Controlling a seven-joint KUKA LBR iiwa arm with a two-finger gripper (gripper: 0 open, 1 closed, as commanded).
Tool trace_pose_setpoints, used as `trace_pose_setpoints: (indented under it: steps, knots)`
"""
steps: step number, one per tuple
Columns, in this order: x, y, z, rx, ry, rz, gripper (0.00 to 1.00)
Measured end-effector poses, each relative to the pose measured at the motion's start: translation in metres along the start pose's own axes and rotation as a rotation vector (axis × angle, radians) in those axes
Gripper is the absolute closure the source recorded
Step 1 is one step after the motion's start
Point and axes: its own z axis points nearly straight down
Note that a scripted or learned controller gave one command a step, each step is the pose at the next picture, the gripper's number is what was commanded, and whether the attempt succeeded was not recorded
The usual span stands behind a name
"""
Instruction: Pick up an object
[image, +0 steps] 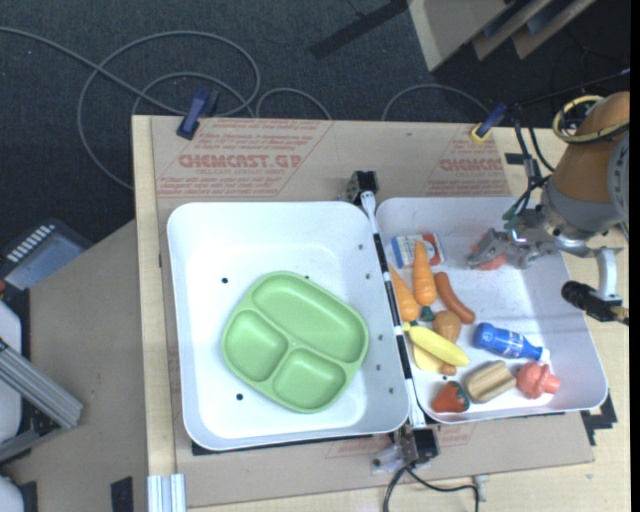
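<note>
Two white bins sit side by side on a brown board. The left bin (200, 240) holds a green divided plate (294, 341), lying flat near its middle.

The right bin (560, 320) holds a crowd of toy food, mostly along its left wall and near edge. A carrot (423, 275) lies lengthwise beside a small white packet (408, 250) at the far left, with a second orange piece (403, 297) against the divider. A sausage (453, 297) lies just right of the carrot. Nearer, a banana (437, 347) angles across, touching a small brown piece (447, 326). A blue bottle (507, 341) lies on its side to the right of the banana. Along the near edge sit a strawberry-like red piece (450, 397), a bread roll (488, 380) and a pink toy (538, 380), close together.

The arm (590, 165) reaches in from the right, over the far right part of that bin. Its gripper (497, 255) points left and down, well apart from the pile. Something reddish (487, 262) shows at the fingertips, but whether it is clamped between them cannot be told. A blue clip (195, 112) and cables lie beyond the board.
</note>
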Motion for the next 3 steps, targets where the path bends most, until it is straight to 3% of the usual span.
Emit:
trace_pose_setpoints:
  steps: [1, 2, 3]
  knots:
    - [0.031, 0.018, -0.001, -0.006, -0.009, 0.003, 0.00]
    - [0.047, 0.019, -0.001, -0.003, -0.009, 0.003, 0.00]
    - [0.047, 0.020, -0.012, -0.007, -0.010, 0.002, 1.00]
